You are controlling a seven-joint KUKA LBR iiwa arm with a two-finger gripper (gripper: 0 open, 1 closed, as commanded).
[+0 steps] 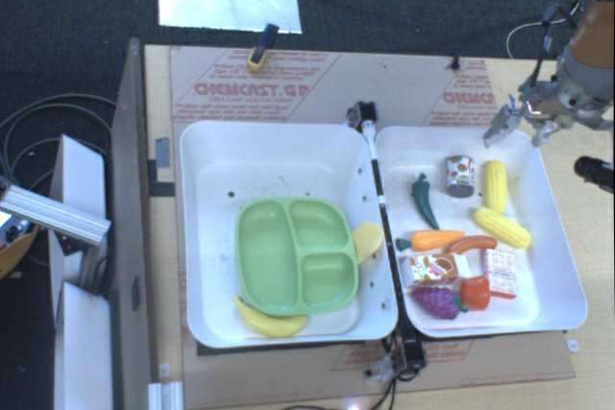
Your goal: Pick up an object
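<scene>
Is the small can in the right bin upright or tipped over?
Tipped: the can lies on its side in the right bin, label facing up, beside the corn cob.

Both bins (pixel 288 144) look like smooth white plastic with a dull sheen, and the green tray (pixel 298 254) in the left one is matt plastic. The corn (pixel 495 185) and banana (pixel 272 322) look like glossy moulded plastic, the can (pixel 460 176) metallic. The board (pixel 288 82) under the bins looks like matt printed cardboard.
</scene>
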